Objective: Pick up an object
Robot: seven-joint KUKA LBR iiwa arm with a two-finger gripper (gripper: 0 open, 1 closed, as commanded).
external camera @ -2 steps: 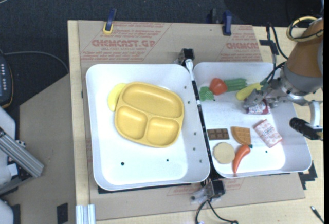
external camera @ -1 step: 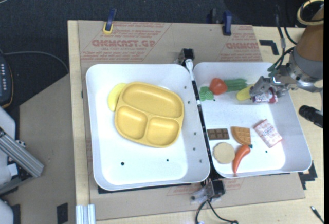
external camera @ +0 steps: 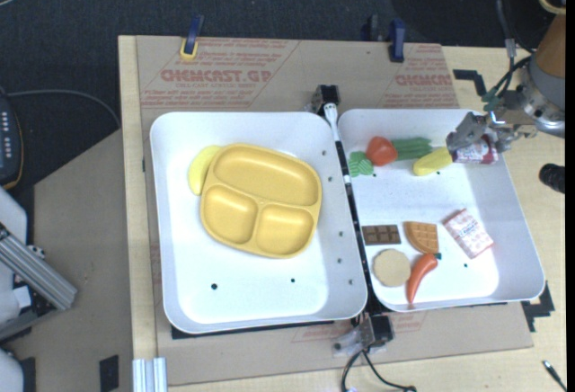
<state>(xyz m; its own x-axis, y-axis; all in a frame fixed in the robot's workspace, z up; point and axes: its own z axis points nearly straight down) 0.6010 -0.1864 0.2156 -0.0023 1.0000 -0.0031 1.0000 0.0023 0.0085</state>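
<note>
- Here, the things I could pick lie in the right bin: along its far side a green toy, a red tomato, a dark green piece behind it and a yellow piece, all in a loose row.
- Nearer the front of that bin lie a brown chocolate bar, a waffle-like orange piece, a round tan cookie, an orange-red chili and a pink-and-white packet.
- My gripper hangs over the far right corner of the right bin, just beside the yellow piece's right end.
- There is something pinkish under my fingertips, but I cannot make out what it is, and I cannot tell how far apart my fingers stand or whether they have hold of anything.
- My arm comes in from the right edge, above the bin's rim.
- The left bin carries a yellow divided plate, with a yellow banana-like piece tucked against its left edge.
- Both bins sit on a brown board with red lettering, held by a yellow clamp and a blue clamp at its far edge.
</note>
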